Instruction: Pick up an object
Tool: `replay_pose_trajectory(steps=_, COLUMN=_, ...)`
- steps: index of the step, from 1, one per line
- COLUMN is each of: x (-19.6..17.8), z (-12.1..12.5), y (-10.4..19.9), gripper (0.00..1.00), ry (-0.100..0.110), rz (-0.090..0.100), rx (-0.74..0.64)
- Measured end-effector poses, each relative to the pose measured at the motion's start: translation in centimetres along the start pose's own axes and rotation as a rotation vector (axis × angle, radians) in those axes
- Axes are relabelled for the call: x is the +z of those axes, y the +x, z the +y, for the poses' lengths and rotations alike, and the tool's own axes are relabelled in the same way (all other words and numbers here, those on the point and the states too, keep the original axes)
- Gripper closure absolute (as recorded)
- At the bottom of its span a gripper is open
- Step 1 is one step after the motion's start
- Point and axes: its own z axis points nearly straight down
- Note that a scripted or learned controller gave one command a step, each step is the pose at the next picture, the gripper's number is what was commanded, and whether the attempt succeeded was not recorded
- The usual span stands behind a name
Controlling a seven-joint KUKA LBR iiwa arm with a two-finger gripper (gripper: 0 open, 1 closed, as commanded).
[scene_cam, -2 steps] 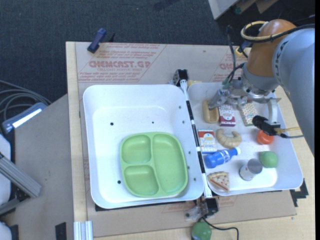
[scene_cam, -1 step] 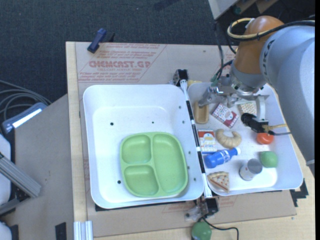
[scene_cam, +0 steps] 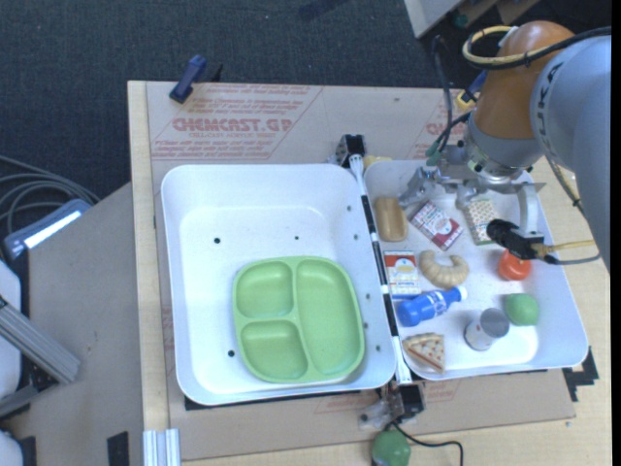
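Note:
My gripper [scene_cam: 473, 184] hangs low over the far end of the right bin [scene_cam: 568, 330], under the orange wrist band. Just below it lie a red and white packet [scene_cam: 436, 226] and a speckled packet [scene_cam: 479, 218]. A tan bread roll [scene_cam: 390, 218] lies by the bin's left wall. Nearer the front are a croissant [scene_cam: 444, 268], a small carton [scene_cam: 400, 273], a blue bottle [scene_cam: 427, 306], a pizza slice [scene_cam: 425, 350], a grey can [scene_cam: 485, 330], a green ball [scene_cam: 522, 308] and an orange item [scene_cam: 514, 266]. I see nothing held.
The left bin [scene_cam: 194, 212] holds a green divided plate [scene_cam: 297, 316]. A black clamp [scene_cam: 351, 149] sits at the far end of the rim shared by the bins. A blue clip [scene_cam: 187, 79] lies on the cardboard at the back left.

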Motion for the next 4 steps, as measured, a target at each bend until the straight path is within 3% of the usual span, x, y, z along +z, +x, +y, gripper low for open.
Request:
replay_pose_trajectory(steps=1, x=3.8, z=-4.4, y=-0.9, gripper=0.0, ry=-0.008, rz=-0.002, rx=0.0)
replay_pose_trajectory(steps=2, x=4.0, z=0.1, y=-2.2, gripper=0.0, ry=-0.009, rz=-0.003, rx=0.0)
replay_pose_trajectory(steps=3, x=3.0, z=0.1, y=-2.2, gripper=1.0, ry=-0.011, rz=-0.004, rx=0.0)
replay_pose_trajectory(steps=4, x=-5.7, z=-4.7, y=4.5, gripper=1.0, ry=-0.001, rz=0.001, rx=-0.002)
